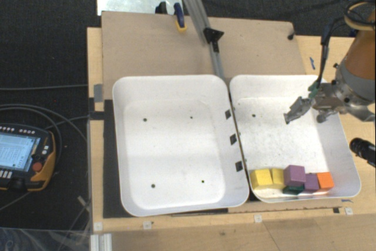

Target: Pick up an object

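Several small blocks lie in a row along the front wall of the right bin (pixel 258 97): a yellow block (pixel 261 178), a second yellow one (pixel 277 176), a purple block (pixel 295 173), a dark green piece (pixel 292 188), a smaller purple block (pixel 311 183) and an orange block (pixel 325 180). My gripper (pixel 307 114) hovers over the right bin's far right part, well behind the blocks. It is open, and nothing sits between its fingers (pixel 292 114).
The left bin (pixel 126 126) adjoins the right one, with black clips (pixel 232 139) along the shared wall. A slanted metal pole (pixel 194 3) crosses the back of the bench. A teach pendant (pixel 20 156) lies off the bench at left.
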Robot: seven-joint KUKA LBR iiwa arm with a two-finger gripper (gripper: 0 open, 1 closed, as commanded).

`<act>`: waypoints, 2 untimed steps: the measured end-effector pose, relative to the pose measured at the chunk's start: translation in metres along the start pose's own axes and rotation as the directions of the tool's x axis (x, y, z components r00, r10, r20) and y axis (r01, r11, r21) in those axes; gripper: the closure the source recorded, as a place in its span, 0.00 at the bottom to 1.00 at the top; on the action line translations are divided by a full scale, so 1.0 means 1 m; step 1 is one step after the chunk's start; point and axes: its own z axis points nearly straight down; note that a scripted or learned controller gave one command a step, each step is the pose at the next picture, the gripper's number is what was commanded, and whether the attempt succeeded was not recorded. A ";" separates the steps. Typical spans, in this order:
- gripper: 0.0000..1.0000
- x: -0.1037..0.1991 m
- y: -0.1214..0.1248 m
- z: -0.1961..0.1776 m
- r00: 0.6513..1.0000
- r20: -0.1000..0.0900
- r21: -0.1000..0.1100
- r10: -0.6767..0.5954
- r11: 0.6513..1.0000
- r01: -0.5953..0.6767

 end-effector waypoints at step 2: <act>1.00 -0.084 0.066 -0.095 1.000 0.005 -0.005 -0.007 1.000 0.007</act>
